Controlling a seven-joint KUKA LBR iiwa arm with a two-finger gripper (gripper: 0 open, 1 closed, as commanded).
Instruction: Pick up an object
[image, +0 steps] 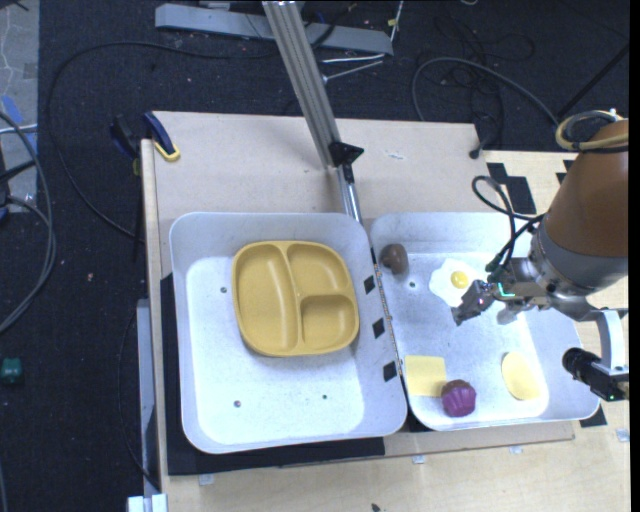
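Camera view showed you a bench (250, 150) bearing two white bins side by side, and the layout explains itself. The left bin (200, 350) held a yellow divided tray (296, 297), lying flat with its three compartments up, seemingly a place to set things down. The right bin (440, 235) held the small pieces, spread well apart from one another, which probably gave the fingers room around each one.

The arm (585, 215) reached in from the right, and its gripper (468, 305) hung over the middle of the right bin, near the fried egg (452, 281). Whether it was parted or clenched you could not tell, since the fingers were dark and small against the bin floor; nothing was visibly held between them.

Of the candidates, the yellow square block (424, 376) lay flat by the bin's left wall, edges roughly square to the bin, with no clear long axis. The pale yellow oval piece (521, 376) lay with its long axis running roughly toward the camera, slightly tilted. The fried egg was flat and rounded, its yolk up. The purple piece (459, 397) and the brown piece (394, 259) were rounded lumps without a marked direction.

I judge the pick not yet made, with the egg the likeliest target.
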